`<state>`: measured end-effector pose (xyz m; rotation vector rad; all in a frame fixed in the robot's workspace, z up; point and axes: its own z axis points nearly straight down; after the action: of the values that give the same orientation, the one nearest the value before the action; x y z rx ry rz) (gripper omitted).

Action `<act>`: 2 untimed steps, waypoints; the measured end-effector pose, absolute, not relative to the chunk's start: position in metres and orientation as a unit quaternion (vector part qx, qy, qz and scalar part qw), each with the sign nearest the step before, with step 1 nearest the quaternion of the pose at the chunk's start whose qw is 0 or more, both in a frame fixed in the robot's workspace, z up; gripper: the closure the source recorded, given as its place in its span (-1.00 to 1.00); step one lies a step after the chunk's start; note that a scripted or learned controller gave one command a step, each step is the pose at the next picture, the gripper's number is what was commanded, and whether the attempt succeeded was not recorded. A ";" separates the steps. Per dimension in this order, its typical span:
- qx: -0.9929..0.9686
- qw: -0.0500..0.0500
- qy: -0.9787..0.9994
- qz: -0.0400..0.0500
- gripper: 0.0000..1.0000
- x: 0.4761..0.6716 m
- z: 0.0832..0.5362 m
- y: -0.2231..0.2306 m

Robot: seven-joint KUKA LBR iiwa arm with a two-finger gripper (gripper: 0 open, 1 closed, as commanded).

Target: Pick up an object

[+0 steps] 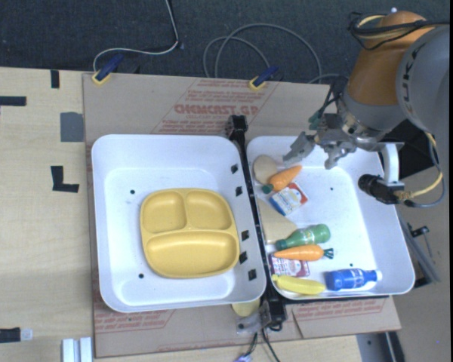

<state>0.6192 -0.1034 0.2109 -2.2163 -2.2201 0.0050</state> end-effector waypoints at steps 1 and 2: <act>-0.706 0.004 -0.708 0.004 -1.00 0.651 0.116 -0.096; -0.706 0.001 -0.708 0.003 -1.00 0.668 0.081 -0.102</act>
<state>0.6683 -0.1018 0.0809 -2.2182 -2.2221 0.0091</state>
